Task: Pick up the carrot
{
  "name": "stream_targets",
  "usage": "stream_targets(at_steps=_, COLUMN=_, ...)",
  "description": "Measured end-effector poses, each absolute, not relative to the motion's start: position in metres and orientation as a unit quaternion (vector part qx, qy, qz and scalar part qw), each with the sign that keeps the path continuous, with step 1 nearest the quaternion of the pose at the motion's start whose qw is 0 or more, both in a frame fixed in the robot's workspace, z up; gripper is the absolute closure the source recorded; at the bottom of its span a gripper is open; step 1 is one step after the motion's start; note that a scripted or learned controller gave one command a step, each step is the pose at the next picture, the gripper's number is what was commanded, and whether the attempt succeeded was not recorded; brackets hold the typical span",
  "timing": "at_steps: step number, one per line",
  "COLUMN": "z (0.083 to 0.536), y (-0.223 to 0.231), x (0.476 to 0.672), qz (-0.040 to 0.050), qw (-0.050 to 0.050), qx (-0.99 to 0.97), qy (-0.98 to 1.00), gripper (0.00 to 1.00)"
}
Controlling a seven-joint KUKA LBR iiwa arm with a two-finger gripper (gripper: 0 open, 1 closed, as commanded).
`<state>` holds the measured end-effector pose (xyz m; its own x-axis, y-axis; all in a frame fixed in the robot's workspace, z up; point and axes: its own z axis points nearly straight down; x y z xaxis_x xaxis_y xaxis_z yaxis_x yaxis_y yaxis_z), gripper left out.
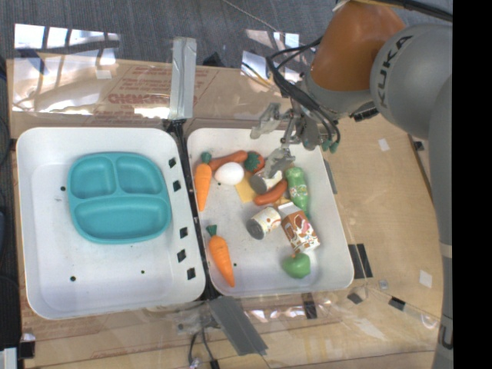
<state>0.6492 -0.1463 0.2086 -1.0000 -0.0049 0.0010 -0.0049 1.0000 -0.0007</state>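
Hand (pixel 286 138) hovers over the far edge of the right bin (pixel 338 229), above the cluster of toy food. Can't tell if it's open or closed from this angle; nothing visibly held.

Three carrot-like items here: carrot (pixel 202 186) along the bin's left wall, second carrot (pixel 221 258) near the front-left corner, third one (pixel 231 160) darker orange, lying by the egg (pixel 228 174). Left bin (pixel 31 229) holds just a teal tray (pixel 118 196).

Risks:
- Hand sits over the sausage (pixel 270 193) / green veg (pixel 297 187) pile, well apart from both wall-side carrots. Dropping straight down likely grabs the wrong item.
- Carrot by the wall is just beside the rim, so one finger could hit the wall and block the close.
- Third carrot touches the egg, so fingers may shove both or pinch the egg.
- Carrots taper; a grip near the tip probably slips.

Front carrot looks the most isolated, so it's the safest pick.
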Motion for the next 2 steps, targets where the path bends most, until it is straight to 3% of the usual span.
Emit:
stream_targets(at_steps=1, z=0.126, y=-0.136, x=0.619, qz=0.0045, qw=-0.019, qx=-0.005, qy=-1.000, gripper=0.00)
stream_targets(at_steps=2, z=0.095, y=-0.094, x=0.615, qz=0.0015, qw=-0.003, qx=-0.006, qy=-1.000, gripper=0.00)
